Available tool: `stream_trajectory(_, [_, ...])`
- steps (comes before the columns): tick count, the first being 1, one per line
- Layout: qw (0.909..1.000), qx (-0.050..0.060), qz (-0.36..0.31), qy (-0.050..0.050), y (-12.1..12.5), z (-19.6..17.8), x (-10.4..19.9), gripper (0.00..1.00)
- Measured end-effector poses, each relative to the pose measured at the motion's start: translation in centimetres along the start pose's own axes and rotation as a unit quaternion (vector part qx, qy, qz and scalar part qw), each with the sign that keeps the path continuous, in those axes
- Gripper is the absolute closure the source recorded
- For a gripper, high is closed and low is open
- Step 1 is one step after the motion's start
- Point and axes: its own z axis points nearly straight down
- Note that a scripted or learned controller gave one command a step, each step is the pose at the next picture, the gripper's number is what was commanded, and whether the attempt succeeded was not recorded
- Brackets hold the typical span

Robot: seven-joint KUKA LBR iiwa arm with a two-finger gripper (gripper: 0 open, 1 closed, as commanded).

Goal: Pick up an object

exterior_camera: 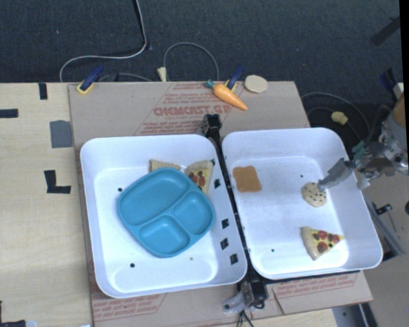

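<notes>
Cardboard-topped bench (118, 109), two white bins (97, 221) side by side — toy carrot (229, 95), pale disc (256, 84) behind

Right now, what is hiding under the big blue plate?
Two pizza slices poke out from behind the blue plate at its far edge, in the left bin. Their lower parts are covered, and anything else beneath the plate cannot be seen.

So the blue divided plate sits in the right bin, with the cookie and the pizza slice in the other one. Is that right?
Not quite. The camera view shows the blue divided plate in the left bin; the cookie and the pizza slice lie in the right bin.
</notes>
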Motion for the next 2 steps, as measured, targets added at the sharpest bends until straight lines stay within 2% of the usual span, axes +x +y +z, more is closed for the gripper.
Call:
stream_trajectory(1, [1.0,0.0,-0.002,0.0,6.9,5.6,2.8,0.0])
stream_trajectory(2, [1.0,0.003,-0.002,0.001,10.4,16.1,7.2,0.0])
